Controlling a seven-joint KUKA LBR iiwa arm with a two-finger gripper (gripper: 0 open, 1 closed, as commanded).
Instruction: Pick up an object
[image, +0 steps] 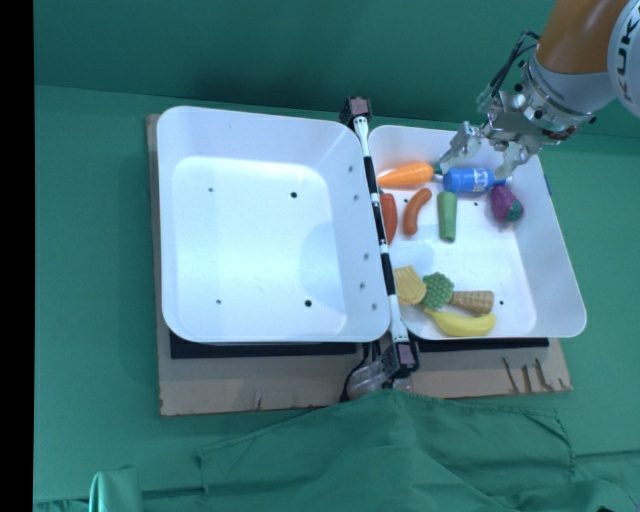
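My gripper (483, 156) hangs over the back of the right bin (560, 270) with its fingers spread open. Just below the fingertips lies a blue bottle (468, 180), not held. An orange carrot (405, 175) lies to its left, a purple eggplant (505, 203) to its right. A green cucumber (447, 215) and a red-orange sausage (416, 211) lie a little nearer the front, with a red pepper (388, 217) by the divider.
At the right bin's front lie a yellow block (408, 285), a broccoli (436, 290), an ice-cream cone (473, 300) and a banana (462, 323). The left bin (260, 225) sits beside it. A black-and-white bar (378, 225) runs between the bins.
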